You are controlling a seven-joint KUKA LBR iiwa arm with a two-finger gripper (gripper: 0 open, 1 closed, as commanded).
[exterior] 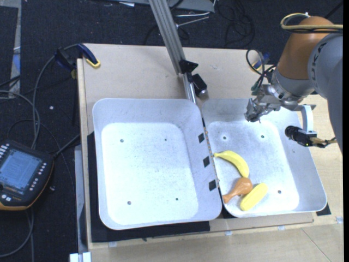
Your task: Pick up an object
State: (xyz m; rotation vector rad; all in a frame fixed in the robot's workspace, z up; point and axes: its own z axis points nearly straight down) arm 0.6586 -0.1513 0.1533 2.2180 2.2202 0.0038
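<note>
Robotics lab: teach pendant (20, 172), loose cables (32, 100), wooden bench (136, 70) with bins (147, 162)

White bins, yellow and orange objects, grey and orange arm

The two shallow white plastic bins, left (109, 119) and right (311, 173), are showing fine dark speckling across their floors (plus a few small dark dots each); the curved yellow banana (234, 161), the orange-brown chicken-drumstick-shaped toy (239, 189) and the oblong yellow plastic piece (254, 196) are standing out against the right bin's white, while the grey robot arm with its orange band (301, 51) is carrying a dark grey metal gripper (254, 115), and the pale tan wooden bench (136, 64) is sitting on a black floor.
</note>
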